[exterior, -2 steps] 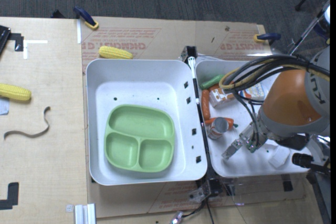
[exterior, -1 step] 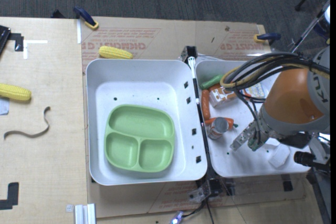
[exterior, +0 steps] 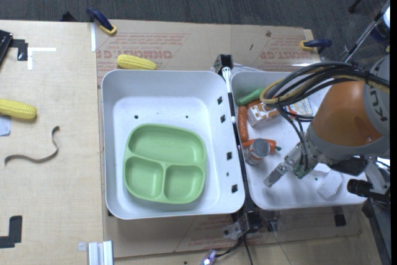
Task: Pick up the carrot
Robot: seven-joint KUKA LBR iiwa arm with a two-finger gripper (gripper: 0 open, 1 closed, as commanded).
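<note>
The carrot (exterior: 242, 127) is a thin orange stick lying lengthwise against the left wall of the right bin (exterior: 291, 198). My gripper (exterior: 275, 177) hangs low over the right bin's floor, pointing toward the lower left. It sits to the right of and nearer than the carrot, apart from it. Nothing shows in its grasp. The arm's orange band (exterior: 341, 112) and black cables (exterior: 298, 80) cover much of the bin's right side.
A grey can (exterior: 258, 149) lies just below the carrot, between it and the gripper. An orange carton (exterior: 262, 113) and a green vegetable (exterior: 249, 96) lie further back. The left bin (exterior: 118, 133) holds a green divided plate (exterior: 165, 163). Two corn cobs (exterior: 136, 62) (exterior: 17, 110) lie on the bench.
</note>
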